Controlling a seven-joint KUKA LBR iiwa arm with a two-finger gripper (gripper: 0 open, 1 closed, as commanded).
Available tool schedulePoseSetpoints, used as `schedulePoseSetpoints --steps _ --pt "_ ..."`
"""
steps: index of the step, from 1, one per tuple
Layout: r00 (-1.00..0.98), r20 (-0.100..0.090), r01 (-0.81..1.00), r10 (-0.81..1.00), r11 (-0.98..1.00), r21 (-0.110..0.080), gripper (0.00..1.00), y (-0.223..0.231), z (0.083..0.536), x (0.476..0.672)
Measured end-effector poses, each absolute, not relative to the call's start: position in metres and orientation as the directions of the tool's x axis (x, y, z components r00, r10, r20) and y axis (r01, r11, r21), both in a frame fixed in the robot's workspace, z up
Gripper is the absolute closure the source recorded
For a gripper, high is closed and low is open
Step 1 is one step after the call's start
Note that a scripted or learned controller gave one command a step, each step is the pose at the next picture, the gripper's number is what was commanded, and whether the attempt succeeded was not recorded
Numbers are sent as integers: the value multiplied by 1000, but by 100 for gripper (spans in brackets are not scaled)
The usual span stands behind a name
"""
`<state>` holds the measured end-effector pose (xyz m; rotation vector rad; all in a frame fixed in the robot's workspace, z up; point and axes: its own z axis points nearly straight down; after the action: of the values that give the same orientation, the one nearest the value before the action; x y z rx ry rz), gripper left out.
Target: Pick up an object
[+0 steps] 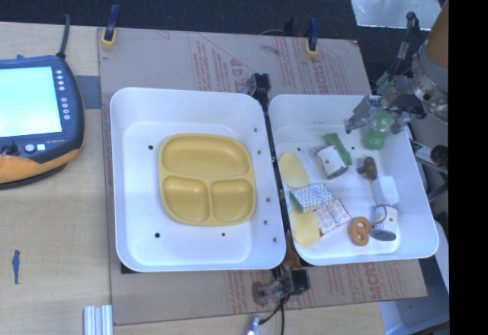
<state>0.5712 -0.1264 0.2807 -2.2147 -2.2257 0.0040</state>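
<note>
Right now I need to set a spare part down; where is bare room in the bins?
Bare floor rings the yellow tray in the left bin. The right bin is crowded, open only along its top-left, above the green wrapper.

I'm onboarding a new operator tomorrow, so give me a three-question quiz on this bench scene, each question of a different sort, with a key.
1. True or false: the yellow divided tray lies in the left bin.
2. Multiple choice: the gripper is over which part of the right bin? A) near-left corner B) far-right corner C) centre
3. Fill in: the small pretzel lies beside a ____, near the bin's front edge.

Key
1. True.
2. B; it is next to a green bottle.
3. Cup; the small cup is just to the pretzel's right.
</note>
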Motion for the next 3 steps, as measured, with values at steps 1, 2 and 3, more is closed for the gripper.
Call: schedulePoseSetpoints --steps 1,2,3 --pt "-7 -2 1000 1000 7 -6 0 -139 168 641" --pt "-5 -1 1000 1000 5 -5 0 -153 91 615" --pt "-8 -3 1000 1000 8 -5 100 -154 102 615"
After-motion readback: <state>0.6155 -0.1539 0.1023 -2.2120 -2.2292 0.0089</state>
